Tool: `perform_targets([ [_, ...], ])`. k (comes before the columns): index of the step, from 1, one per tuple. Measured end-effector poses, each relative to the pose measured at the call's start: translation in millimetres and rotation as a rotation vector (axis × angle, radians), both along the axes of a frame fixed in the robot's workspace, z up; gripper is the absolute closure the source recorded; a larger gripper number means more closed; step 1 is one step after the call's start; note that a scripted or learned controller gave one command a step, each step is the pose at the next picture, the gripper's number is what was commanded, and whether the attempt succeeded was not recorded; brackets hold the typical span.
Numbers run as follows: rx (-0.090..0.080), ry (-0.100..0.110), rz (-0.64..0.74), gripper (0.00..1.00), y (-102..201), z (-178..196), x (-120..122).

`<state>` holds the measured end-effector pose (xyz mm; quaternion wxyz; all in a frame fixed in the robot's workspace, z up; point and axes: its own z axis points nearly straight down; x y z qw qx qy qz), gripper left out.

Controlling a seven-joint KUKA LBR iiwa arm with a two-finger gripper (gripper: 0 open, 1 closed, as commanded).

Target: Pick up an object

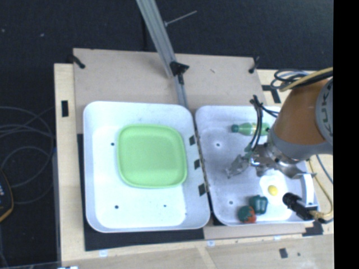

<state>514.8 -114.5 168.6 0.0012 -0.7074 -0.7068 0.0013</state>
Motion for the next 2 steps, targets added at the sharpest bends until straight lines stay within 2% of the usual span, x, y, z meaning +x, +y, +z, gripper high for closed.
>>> perform_targets([
  [1, 0.0, 0.0, 0.0, 0.0, -4.4, -44.9, -7.0],
  [2, 0.001, -0.005, 0.0, 1.0, -4.2, -32.4, -5.4],
])
